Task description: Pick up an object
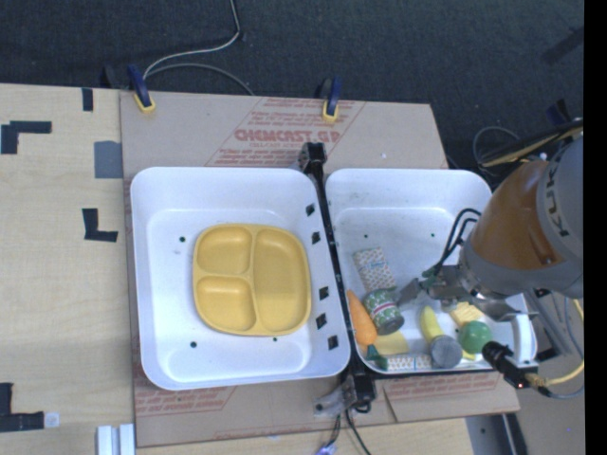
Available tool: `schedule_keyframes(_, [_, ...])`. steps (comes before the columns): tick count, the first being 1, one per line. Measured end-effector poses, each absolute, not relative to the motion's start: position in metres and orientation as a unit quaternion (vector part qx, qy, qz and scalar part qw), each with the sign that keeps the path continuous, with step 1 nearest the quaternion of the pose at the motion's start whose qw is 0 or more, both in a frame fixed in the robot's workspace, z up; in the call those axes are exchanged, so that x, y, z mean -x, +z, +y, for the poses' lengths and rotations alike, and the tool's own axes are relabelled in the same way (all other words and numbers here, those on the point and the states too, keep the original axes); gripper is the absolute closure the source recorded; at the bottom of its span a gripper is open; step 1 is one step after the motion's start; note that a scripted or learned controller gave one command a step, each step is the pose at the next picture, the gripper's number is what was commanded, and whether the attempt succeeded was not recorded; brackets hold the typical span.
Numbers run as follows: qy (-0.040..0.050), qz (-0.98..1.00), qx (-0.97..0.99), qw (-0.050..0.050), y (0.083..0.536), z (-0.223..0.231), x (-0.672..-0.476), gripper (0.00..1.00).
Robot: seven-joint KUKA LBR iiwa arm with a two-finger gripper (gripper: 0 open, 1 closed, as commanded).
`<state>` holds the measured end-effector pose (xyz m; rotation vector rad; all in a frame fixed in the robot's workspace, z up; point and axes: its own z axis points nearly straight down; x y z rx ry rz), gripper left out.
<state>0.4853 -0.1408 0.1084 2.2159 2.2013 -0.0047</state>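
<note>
White plastic bins are being used here: the right bin is being entered by the arm, and the left bin, well apart to the left of the gripper, is being occupied by a yellow divided plate. Around the gripper, small objects are being crowded together: a patterned packet to its left, a green-labelled can just beside it, an orange carrot further left, a yellow piece, a green ball and a grey round piece below it. A wrong or double grasp is being risked by this crowding, or a slipping round object. Whether the gripper is being held open or closed cannot be told, and nothing is being seen clearly in it.
</note>
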Motion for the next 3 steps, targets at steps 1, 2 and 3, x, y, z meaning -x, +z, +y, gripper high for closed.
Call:
schedule_keyframes(1, [-0.0006,0.707,-0.707,0.001,0.188,-0.208,-0.484,0.0])
schedule_keyframes(2, [0.0023,0.709,-0.706,-0.003,0.12,-0.158,-0.499,0.0])
schedule_keyframes(3, [0.0001,0.706,-0.708,0.006,0.088,-0.103,-0.486,0.0])
